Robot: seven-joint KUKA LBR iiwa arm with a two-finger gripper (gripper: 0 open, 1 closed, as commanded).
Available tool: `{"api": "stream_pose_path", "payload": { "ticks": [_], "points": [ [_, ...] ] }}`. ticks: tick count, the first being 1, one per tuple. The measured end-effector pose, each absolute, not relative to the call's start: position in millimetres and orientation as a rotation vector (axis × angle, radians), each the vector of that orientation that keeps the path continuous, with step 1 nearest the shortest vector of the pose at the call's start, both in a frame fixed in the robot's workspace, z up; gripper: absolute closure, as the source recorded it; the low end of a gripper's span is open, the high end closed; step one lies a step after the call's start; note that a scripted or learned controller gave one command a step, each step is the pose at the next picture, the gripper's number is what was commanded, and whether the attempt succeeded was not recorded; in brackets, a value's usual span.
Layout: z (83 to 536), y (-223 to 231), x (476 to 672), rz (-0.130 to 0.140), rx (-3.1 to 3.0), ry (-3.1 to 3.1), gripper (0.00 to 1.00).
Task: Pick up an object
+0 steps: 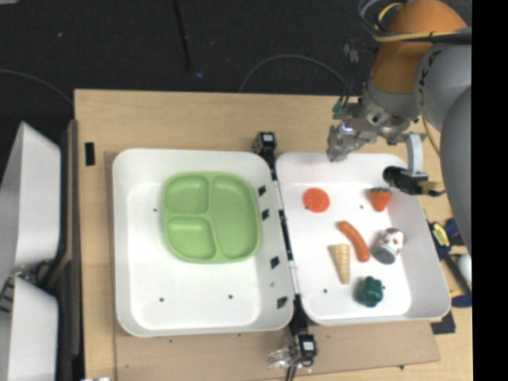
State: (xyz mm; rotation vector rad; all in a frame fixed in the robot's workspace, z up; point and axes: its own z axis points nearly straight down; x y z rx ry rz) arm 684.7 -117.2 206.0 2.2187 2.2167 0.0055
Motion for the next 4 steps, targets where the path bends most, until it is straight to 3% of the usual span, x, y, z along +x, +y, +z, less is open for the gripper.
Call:
{"api": "stream_pose_path", "payload": {
  "ticks": [1,2,4],
  "points": [
    [261.5,-118.4,686.3,0.008,2.214,2.218,1.00],
    [262.3,-68.5,674.0,0.001,2.215,2.227,1.00],
    [251.3,40.3,619.9,0.001,2.214,2.230,1.00]
  ]
}}
